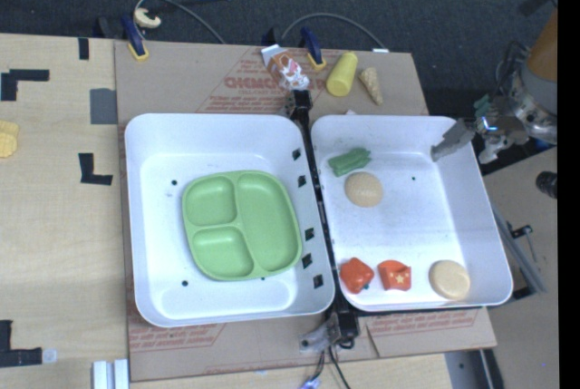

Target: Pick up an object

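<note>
The right bin (471, 224) holds a green piece (349, 161) near its far left corner. A tan round bun (363, 189) lies just in front of the green piece. Two red pieces (356, 274) (394, 273) and a pale round piece (449, 278) lie along the bin's near wall. My gripper (450, 142) hangs over the far right rim of this bin, well apart from every object, with nothing seen between its fingers. How the fingers stand cannot be made out.
The left bin (154, 197) carries a green divided plate (241, 224). Behind the bins, on the cardboard, lie a yellow cylinder (342, 74), a tan cone (372, 84) and a small wrapped packet (285, 67). Cables run along the back.
</note>
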Tool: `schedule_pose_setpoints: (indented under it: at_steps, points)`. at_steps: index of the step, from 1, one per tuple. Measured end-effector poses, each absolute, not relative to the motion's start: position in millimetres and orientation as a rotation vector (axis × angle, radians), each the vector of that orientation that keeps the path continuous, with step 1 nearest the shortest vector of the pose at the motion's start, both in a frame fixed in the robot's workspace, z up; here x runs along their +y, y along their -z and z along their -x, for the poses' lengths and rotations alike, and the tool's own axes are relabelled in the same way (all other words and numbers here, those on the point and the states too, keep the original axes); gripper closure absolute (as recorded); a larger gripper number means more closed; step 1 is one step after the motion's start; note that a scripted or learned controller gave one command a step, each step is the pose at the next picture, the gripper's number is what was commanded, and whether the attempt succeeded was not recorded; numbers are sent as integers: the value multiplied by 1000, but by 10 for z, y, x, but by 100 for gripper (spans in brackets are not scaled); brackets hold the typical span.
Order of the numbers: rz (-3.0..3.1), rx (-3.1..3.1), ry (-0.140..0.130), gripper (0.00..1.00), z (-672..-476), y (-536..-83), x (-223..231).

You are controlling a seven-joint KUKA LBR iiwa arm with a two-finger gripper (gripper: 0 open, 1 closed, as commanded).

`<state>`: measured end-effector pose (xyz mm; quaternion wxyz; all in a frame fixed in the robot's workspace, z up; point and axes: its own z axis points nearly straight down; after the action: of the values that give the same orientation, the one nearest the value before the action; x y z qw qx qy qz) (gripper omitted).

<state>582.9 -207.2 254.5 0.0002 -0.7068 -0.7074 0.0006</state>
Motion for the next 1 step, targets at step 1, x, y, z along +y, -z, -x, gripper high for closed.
schedule_pose_setpoints:
  at_steps: [1]
  points:
    - [2216,-2222,-1,0,-6045,-1925,-1441]
